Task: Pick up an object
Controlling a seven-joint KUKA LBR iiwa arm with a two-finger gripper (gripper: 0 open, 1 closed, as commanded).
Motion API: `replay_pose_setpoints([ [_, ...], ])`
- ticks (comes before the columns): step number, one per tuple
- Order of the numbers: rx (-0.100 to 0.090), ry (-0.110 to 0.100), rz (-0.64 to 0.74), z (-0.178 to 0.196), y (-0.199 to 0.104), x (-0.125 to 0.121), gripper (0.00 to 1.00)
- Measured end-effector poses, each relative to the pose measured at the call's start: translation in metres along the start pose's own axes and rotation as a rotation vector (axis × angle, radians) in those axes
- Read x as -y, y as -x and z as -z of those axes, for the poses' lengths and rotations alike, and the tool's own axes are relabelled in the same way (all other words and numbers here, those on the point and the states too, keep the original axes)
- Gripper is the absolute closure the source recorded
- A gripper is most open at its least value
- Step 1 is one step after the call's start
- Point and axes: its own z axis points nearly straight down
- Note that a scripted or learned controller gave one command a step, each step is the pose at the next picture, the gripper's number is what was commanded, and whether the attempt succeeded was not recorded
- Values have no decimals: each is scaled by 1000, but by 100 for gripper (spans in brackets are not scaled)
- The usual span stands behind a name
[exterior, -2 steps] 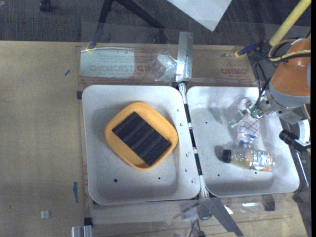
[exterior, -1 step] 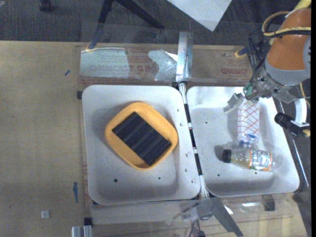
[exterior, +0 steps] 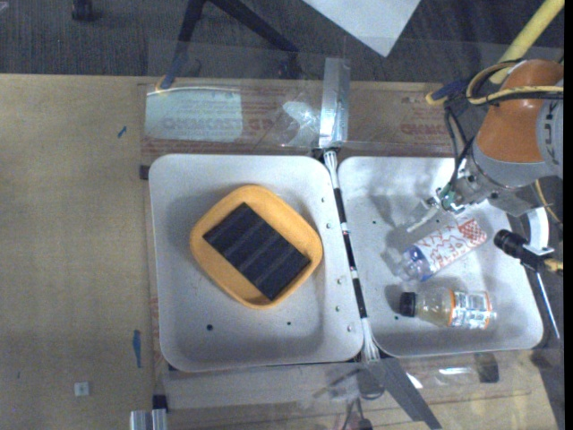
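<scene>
Bench: I see two white bins [exterior: 170, 267] side by side.
Left bin: yellow tray [exterior: 255, 245].
Right bin: patterned bottle [exterior: 443, 245], juice bottle [exterior: 448, 307] beside it.
Gripper [exterior: 448, 197]: over the patterned bottle's upper end; grip unclear to me.

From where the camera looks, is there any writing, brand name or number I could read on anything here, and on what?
Nothing can be read for certain.
Taped sheet behind the left bin: lines of print, too blurred to read.
Bottle with the red-and-white patterned label in the right bin: pattern only, no legible words.
Bottle with the dark cap, same bin: label with orange marks, too small to read.
Yellow-rimmed tray: no text.
</scene>
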Motion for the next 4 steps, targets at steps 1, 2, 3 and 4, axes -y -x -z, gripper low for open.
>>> replay_pose_setpoints([
  [1, -2, -9, 53, -26, -34, -67, 0],
  [2, -4, -3, 100, -3, -67, 9, 0],
  [3, -1, 0, 94, 7, -65, 9, 100],
  [4, 1, 2, -34, -24, -59, -20, 100],
])
